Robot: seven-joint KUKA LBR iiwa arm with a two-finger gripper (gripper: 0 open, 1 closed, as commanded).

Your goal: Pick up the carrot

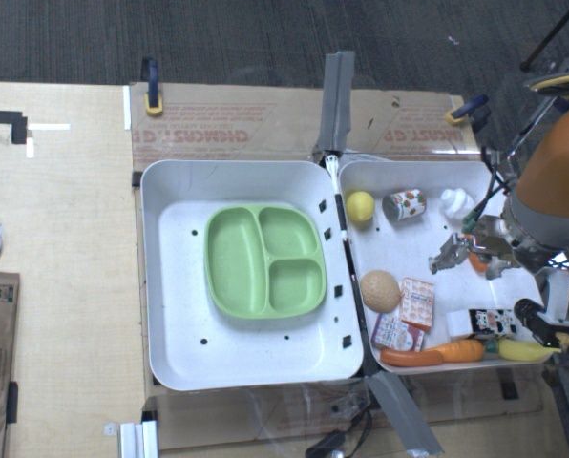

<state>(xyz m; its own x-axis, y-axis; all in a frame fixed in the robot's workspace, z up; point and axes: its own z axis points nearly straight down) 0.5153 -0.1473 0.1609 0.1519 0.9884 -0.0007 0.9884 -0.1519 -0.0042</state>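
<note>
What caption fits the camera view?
Gripper above the right bin; carrot lies at its near edge.

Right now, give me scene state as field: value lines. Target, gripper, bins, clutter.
target: carrot, lying along the near wall of the right bin
gripper: gripper above the right bin's middle, apart from the carrot, holding nothing visible
left bin: left bin holds a green divided plate
near target: red-and-white cartons beside the carrot, brown egg-shaped item farther up, banana at its right end
far side of right bin: lemon, small can
task status: carrot not yet picked
</note>
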